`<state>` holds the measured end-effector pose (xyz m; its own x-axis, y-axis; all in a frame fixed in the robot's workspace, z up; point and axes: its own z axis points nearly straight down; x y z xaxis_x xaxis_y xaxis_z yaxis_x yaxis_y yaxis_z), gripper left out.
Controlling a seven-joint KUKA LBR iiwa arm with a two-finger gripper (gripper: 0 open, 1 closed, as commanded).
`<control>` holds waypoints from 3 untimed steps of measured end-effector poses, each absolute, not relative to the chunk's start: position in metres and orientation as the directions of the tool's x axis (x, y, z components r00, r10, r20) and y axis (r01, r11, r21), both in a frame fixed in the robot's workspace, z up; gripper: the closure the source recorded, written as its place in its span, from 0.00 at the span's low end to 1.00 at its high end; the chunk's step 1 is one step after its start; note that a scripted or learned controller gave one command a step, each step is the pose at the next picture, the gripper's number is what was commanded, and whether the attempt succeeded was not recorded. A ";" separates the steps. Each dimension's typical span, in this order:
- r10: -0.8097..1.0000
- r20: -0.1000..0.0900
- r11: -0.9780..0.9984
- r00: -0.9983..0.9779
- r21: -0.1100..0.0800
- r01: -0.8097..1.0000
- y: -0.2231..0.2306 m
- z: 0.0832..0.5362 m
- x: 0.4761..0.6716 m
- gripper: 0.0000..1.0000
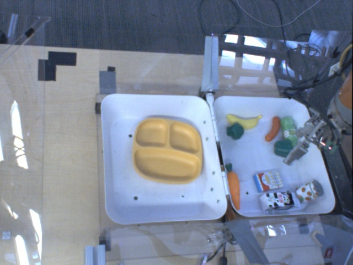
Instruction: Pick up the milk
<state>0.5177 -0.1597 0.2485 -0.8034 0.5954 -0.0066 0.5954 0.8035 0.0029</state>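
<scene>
The milk is a small white carton with black cow patches. It lies on its side near the front edge of the right bin. My gripper hovers over the right side of that bin, beside a green item and well behind the milk. Its fingers stand open with nothing between them.
The right bin also holds a small red, white and blue carton, a patterned can, a carrot, a banana, a dark green vegetable, a red sausage and a light green item. A yellow divided plate sits in the left bin.
</scene>
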 end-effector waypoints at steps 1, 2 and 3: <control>0.559 0.000 0.829 -0.829 0.001 0.559 -0.101 0.131 0.491 0.00; 0.445 -0.008 0.895 -0.895 0.002 0.445 -0.162 0.314 0.592 0.00; 0.276 -0.004 0.961 -0.961 0.002 0.276 -0.104 0.295 0.587 0.00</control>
<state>0.5869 -0.1038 0.2953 -0.9613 0.2756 -0.0039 0.2756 0.9613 0.0019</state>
